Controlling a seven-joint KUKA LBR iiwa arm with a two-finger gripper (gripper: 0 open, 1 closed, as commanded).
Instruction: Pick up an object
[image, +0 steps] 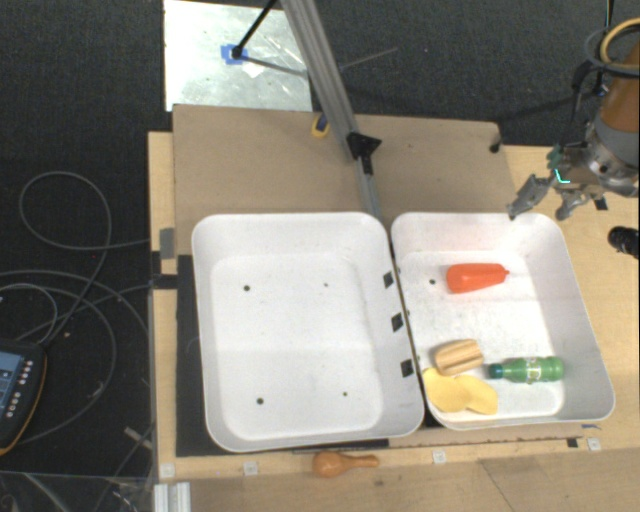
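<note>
The right bin (572, 268) holds an orange carrot-shaped object (476, 277) near its far side. Toward its front lie a tan bread-like piece (458, 356), a yellow flat object (460, 394) and a green bottle (527, 370) on its side. My gripper (545, 203) hangs at the far right corner of the right bin, above its rim, with its fingers spread apart and nothing between them. It is well apart from the carrot-shaped object, up and to the right of it.
The left bin (205, 300) sits beside the right one, with black clips along the shared edge. A metal pole (335, 95) slants across the back of the bench. An orange-brown pear-shaped object (344, 462) lies on the bench in front of the bins. Cables lie on the floor at left.
</note>
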